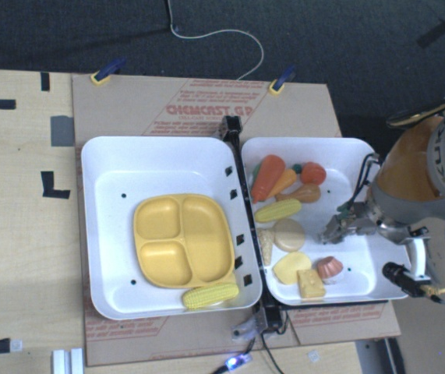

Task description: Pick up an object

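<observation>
**Desk:** What is hard to read here?

**Photographer:** The grey arm with its orange band (409,174) enters from the right, its body cut off at the frame's edge. The two-finger gripper (337,231) hangs low in the right-hand shallow white bin (362,150), dark and small. I cannot tell how its jaws stand, and nothing can be made out between them.

**Desk:** And the objects?

**Photographer:** Toy food, crowded along that bin's left half. At the far end, an orange plastic carrot (267,174) beside a small red tomato (312,172). Below them a yellow corn cob (278,209) lies crosswise, then a pale round bun-like disc (289,235). Near the front, a yellow rounded piece (291,266), a tan cheese-like wedge (311,284) and a small pink-red piece (330,267), which lies closest to the gripper, just near-left of it.

**Desk:** The other bin?

**Photographer:** The left-hand white bin (105,162) holds a yellow three-compartment plastic plate (183,238), with a second yellow corn cob (210,294) at its near edge.

**Desk:** Room to move?

**Photographer:** Bare white floor lies around the gripper on the right bin's right half; the bins meet at a black-clipped shared wall (241,201).
</observation>
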Action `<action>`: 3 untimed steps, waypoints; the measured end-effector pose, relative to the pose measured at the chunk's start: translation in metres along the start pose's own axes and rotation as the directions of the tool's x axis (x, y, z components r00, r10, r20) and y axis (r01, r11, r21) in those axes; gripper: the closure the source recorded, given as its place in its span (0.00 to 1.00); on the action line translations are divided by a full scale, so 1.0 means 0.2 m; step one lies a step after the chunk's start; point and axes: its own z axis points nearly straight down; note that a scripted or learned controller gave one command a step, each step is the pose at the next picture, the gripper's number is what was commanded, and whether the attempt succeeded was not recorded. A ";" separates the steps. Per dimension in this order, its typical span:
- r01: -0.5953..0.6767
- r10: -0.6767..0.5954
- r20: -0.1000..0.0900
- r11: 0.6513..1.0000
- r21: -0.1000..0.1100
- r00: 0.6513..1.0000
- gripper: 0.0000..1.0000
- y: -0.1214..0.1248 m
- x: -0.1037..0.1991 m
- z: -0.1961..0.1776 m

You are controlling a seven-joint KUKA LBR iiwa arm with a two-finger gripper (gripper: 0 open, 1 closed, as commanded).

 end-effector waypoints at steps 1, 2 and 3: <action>0.000 0.000 -0.001 1.000 0.000 1.000 1.00 -0.05 0.02 -0.26; 0.001 -0.001 0.000 1.000 -0.003 1.000 1.00 -0.05 0.07 -0.55; 0.001 -0.001 -0.001 1.000 0.000 1.000 1.00 -0.04 0.07 -0.63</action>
